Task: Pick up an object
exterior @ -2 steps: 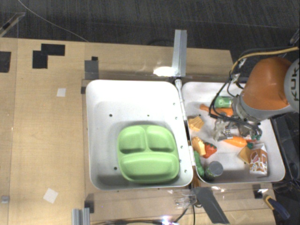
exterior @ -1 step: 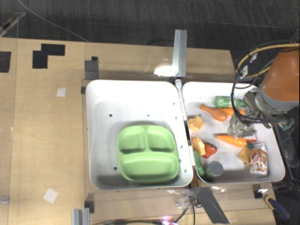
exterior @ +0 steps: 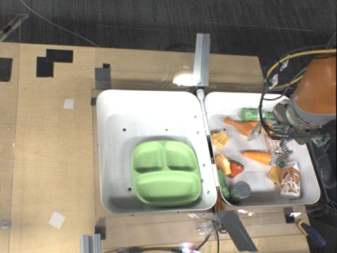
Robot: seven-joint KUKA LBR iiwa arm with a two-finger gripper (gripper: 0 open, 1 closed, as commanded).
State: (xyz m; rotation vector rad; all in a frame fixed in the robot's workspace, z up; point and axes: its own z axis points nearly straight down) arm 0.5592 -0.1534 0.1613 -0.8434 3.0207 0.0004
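Gripper [exterior: 281, 151]: over right bin [exterior: 310, 196], grip not clear, cannot tell.
Carrot [exterior: 257, 156]: just left of gripper.
Long way: lay left to right.

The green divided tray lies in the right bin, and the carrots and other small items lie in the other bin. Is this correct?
Not quite. The camera view shows the green divided tray in the left bin; the carrots and other small items lie in the right bin, where the arm reaches in.
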